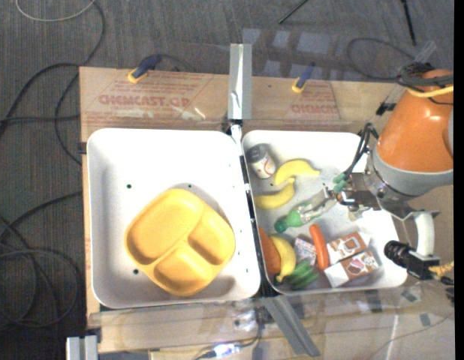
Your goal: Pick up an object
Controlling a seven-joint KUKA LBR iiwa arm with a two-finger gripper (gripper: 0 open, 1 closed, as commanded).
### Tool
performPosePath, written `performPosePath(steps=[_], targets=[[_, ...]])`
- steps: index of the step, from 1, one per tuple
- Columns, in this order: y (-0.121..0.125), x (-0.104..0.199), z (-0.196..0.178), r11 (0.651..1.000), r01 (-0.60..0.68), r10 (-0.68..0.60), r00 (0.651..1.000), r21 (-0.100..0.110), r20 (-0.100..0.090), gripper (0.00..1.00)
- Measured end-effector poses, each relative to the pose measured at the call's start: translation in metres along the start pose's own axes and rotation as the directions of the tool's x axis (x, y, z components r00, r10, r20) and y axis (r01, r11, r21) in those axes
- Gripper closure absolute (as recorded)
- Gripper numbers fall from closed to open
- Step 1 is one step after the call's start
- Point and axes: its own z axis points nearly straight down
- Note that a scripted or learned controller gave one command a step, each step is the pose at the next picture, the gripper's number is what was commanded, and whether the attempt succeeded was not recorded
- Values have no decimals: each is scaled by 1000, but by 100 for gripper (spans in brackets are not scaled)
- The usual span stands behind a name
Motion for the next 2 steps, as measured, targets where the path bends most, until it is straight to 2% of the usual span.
performPosePath(steps=[1,2], targets=[[33,-15,155,995,102,-102,995,-15,4,0],[132,-7,155,961,277,-277,961,-11,8,0]])
